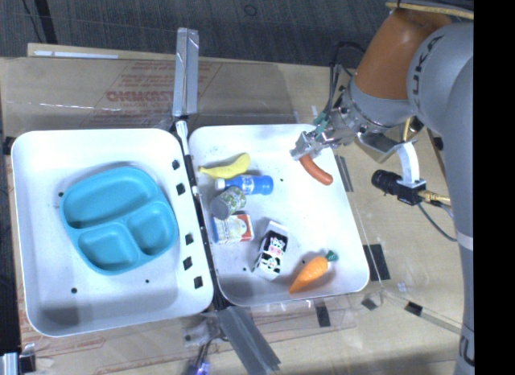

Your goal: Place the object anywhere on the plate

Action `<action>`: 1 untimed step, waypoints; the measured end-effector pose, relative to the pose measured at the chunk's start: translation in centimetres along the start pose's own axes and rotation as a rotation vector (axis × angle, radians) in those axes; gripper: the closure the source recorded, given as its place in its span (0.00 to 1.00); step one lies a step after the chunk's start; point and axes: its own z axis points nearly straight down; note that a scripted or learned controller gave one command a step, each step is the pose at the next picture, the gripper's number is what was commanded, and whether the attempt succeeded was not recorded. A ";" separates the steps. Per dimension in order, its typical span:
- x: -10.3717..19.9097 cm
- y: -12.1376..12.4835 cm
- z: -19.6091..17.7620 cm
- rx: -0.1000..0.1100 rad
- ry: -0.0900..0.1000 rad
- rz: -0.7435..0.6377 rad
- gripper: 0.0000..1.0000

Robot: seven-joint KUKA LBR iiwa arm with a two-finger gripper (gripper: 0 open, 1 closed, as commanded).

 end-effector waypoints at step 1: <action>6.5 1.8 4.3 0.002 0.000 -0.019 1.00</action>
